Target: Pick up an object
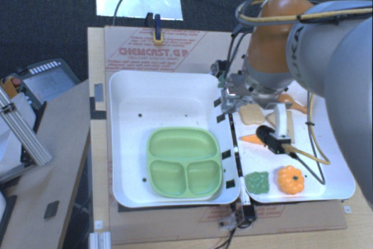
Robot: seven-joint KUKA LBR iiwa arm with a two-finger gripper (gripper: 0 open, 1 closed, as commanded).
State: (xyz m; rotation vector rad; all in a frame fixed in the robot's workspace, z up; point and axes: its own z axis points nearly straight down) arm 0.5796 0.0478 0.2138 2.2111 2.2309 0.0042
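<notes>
Camera view: the gripper (232, 96) hangs low at the right bin's (327, 186) 10 o'clock corner, and I cannot tell its grip. Tan slice (252, 115) at its 4 o'clock, pumpkin (290, 179) at 5. Nothing visibly lifted, so the pick looks undone.

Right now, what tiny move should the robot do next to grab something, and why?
Probably lower the pincer toward the tan slice in the right bin. The pincer hangs by that bin's left wall, and the slice looks closest to it; the pumpkin and green toy lie further off at the front.
</notes>
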